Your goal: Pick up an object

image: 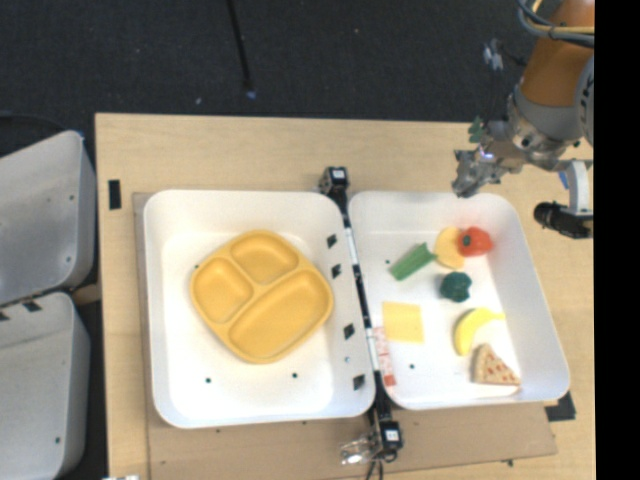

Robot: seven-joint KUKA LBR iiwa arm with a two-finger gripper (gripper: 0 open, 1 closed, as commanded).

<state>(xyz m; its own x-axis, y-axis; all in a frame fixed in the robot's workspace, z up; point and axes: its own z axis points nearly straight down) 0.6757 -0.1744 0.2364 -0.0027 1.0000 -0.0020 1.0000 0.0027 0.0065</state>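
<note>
The right bin (400, 218) holds several toy foods: a green bean-like piece (410, 262), a yellow fruit with a red tomato (475, 240) against it, a dark green broccoli (455, 286), a yellow cheese square (403, 322), a banana (472, 326) and a pizza slice (493, 367). My gripper (470, 180) hangs above the far right corner of this bin, up and to the right of the tomato. Nothing shows between its fingers. The arm's orange band sits at the top right.
The left bin (170, 368) carries a yellow divided plate (262, 294) with three compartments. A black clip (333, 179) sits at the far end of the divider between the bins. Bare bench wood runs along the far edge.
</note>
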